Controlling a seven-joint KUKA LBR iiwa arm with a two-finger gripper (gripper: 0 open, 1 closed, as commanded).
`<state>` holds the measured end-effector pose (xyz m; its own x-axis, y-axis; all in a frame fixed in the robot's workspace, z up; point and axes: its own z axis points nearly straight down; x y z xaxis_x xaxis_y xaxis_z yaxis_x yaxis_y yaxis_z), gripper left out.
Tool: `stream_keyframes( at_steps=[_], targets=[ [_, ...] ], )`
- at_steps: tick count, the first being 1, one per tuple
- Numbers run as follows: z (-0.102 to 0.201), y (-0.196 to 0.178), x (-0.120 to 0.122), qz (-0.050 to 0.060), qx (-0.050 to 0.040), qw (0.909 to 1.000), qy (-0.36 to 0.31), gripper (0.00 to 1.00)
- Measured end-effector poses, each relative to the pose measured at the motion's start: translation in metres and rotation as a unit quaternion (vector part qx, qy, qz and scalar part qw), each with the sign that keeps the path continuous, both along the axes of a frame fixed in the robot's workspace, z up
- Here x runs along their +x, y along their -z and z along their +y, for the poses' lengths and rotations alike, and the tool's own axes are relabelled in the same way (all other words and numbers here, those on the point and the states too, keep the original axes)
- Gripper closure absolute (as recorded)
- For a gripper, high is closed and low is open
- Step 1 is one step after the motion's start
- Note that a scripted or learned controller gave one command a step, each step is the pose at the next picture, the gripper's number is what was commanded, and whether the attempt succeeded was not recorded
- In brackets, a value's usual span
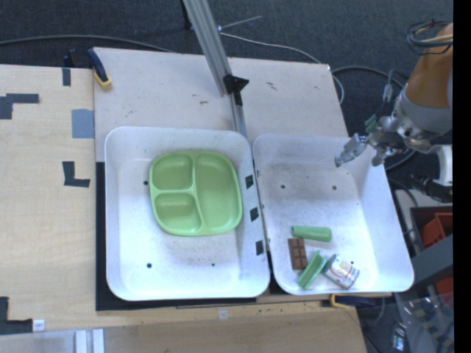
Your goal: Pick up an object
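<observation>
two white bins (118,197) sit on the bench, gripper (352,153) over the right bin's far edge, finger state unclear.

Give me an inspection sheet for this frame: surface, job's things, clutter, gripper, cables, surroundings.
Surface: two shallow white bins, left bin and right bin, speckled with dark marks.
Job's things: right bin's near corner holds a green cylinder, a brown chocolate-like bar, a green flat stick and a small silver can; left bin holds a light green divided plastic plate.
Clutter: blue-and-yellow clamp on the bench.
Gripper: gripper over the right bin's far right edge, nothing between its jaws.
Cables: black cable across the dark floor; thin wires behind the bench.
Surroundings: slanted metal pole, wooden board.
</observation>
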<state>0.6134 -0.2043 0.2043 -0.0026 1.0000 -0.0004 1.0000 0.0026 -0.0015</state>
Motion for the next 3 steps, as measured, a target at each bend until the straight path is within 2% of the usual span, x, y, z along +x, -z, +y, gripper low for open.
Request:
stream_keyframes(
  at_steps=[1,2,3],
  targets=[
    [0.000,0.000,0.000,0.000,-0.0003,1.0000,0.000,0.00],
    [0.007,0.046,-0.004,0.002,0.0002,1.0000,0.000,0.00],
    [0.000,0.103,0.001,0.003,0.0001,1.0000,0.000,0.00]
  ],
)
